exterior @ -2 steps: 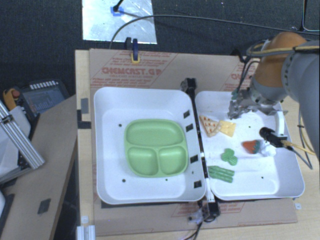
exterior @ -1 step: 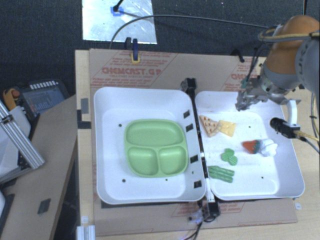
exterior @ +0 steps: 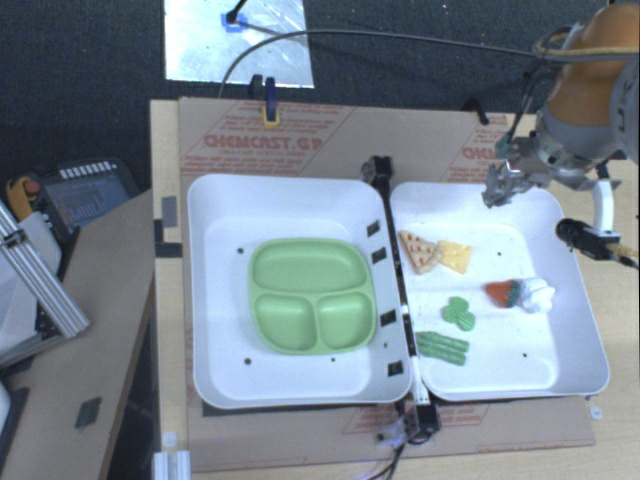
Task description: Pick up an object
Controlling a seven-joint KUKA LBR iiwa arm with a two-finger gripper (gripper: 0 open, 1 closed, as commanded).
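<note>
The gripper hangs at the upper right of the frame, over the right bin's top edge; I cannot tell its state. Below lie a waffle piece, cheese wedge, strawberry, broccoli and green beans. A green divided plate sits in the left bin.

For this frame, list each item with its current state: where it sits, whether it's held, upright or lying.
Pincer: above the right bin's far edge, holding nothing visible.
Green plate: flat in the left bin, compartments bare.
Waffle wedge: lying flat in the right bin, touching the yellow piece.
Red-and-white item: lying near the right wall.
Green broccoli-like piece: lying loose.
Green bean pod: lying flat, near the divider.
</note>
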